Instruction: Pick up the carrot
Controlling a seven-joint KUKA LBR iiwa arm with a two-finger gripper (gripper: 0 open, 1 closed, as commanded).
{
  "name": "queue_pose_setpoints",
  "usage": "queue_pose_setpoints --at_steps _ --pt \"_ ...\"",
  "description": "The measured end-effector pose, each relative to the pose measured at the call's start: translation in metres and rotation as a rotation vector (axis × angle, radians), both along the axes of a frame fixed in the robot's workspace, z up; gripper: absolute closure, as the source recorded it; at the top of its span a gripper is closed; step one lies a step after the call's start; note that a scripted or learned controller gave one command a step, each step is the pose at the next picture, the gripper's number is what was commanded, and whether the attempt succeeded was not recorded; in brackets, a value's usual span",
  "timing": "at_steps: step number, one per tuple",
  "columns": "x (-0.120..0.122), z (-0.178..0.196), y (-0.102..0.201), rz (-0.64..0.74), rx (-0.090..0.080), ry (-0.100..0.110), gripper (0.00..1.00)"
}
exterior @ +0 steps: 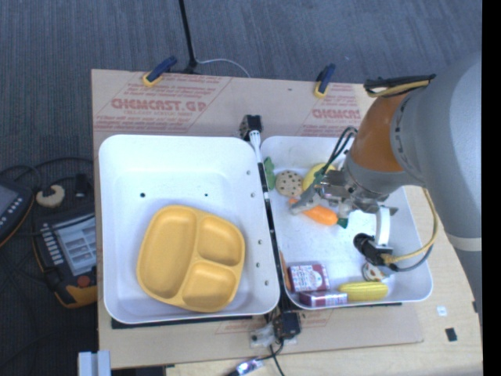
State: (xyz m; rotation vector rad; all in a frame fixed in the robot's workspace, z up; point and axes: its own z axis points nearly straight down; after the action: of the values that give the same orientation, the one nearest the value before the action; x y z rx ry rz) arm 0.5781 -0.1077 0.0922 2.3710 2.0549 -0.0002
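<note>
— Small orange plastic carrot (322,215)?
— Lying in the right shallow white bin (413,288), upper middle, just beside a round speckled cookie (288,182).
— Pincer (313,204)?
— Down at the carrot, touching or nearly so — spread or pressed together, cannot tell.

A yellow tray (192,257) is seen in the left bin (117,163). In the right bin (419,284), the carrot (321,215) lies just beside the gripper (309,198).
</note>
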Motion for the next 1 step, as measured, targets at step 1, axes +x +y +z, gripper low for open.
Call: queue_pose_setpoints --at_steps 1 --pt "0.0001 0.0105 -0.0004 0.002 -0.003 -0.001 1.0"
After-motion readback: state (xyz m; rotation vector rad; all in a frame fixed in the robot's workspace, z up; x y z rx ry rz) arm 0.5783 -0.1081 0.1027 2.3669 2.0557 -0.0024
